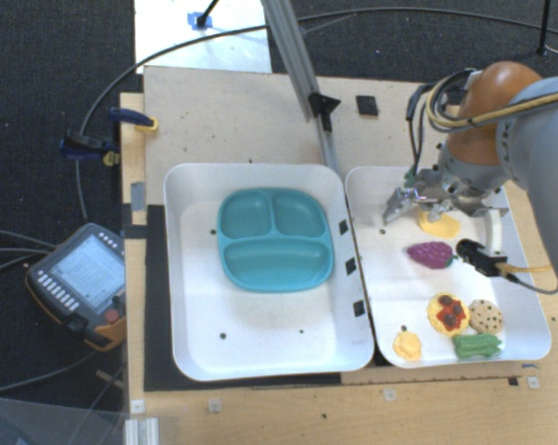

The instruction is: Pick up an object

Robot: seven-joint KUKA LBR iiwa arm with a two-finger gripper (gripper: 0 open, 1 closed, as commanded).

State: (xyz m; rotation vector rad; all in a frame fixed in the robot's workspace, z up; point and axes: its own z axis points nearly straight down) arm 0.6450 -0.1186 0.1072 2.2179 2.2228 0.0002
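- The grey KUKA arm with its orange band (501, 86) enters from the right of the frame and bends down over the upper part of the right white bin (376, 276).
- Its metal two-finger gripper (411, 200) hangs low, upper left in that bin, fingers spread apart with nothing between them.
- Just right of the gripper lies a flat yellow toy piece (443, 225), partly under the wrist.
- Below it sits a purple grape-cluster toy (431, 254); lower right are a small pizza toy (448, 313), a chocolate-chip cookie toy (486, 316), a green pea-pod toy (476, 345) and a pale yellow lump-shaped toy (407, 345).
- The left white bin (191, 341) holds a teal divided plastic plate (275, 239), centre frame.
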